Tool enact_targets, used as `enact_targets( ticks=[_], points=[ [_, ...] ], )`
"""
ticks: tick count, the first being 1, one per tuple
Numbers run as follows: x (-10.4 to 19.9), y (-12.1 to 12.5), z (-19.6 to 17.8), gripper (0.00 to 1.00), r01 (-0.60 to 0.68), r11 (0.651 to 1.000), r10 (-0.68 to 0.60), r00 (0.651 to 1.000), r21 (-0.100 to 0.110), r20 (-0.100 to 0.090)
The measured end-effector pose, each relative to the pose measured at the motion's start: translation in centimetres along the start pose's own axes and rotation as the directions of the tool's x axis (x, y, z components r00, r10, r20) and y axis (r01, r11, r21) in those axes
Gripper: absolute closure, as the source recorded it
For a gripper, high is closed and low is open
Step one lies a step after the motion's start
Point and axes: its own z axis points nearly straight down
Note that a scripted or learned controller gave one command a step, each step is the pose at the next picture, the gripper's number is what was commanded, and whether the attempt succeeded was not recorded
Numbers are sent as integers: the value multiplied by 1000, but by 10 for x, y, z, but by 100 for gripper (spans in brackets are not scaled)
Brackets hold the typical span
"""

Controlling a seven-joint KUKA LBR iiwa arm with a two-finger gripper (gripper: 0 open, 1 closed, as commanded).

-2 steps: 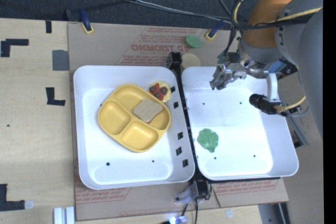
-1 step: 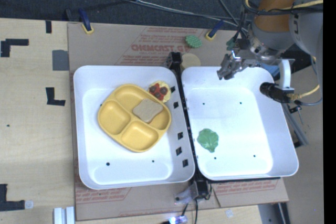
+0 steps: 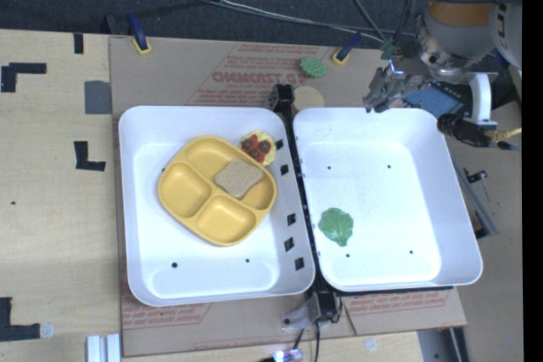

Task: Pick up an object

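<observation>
A green leafy piece (image 3: pixel 336 225) lies in the right bin (image 3: pixel 441 208), near its front left. In the left bin (image 3: pixel 144 250) sits a yellow divided plate (image 3: pixel 191 182) with a tan bread slice (image 3: pixel 237 177) on it. A small cluster of red and dark berries (image 3: pixel 258 146) rests at the plate's back right corner. My gripper (image 3: pixel 383 96) hangs over the back rim of the right bin, far from the green piece and with nothing visibly in it.
A small green ridged item (image 3: pixel 312 65) and a pale round disc (image 3: pixel 309 97) lie on the cardboard behind the bins. Black clips (image 3: pixel 282 97) join the bins along the middle divider. Cables run across the dark surface at the back.
</observation>
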Motion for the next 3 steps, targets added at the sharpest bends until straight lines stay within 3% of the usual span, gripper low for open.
enact_targets(
  ticks=[1,3],
  points=[
    [46,-10,5,100,2,1000,-2,1000,6,0],
    [150,-20,51,100,3,1000,-3,1000,8,0]
  ],
)
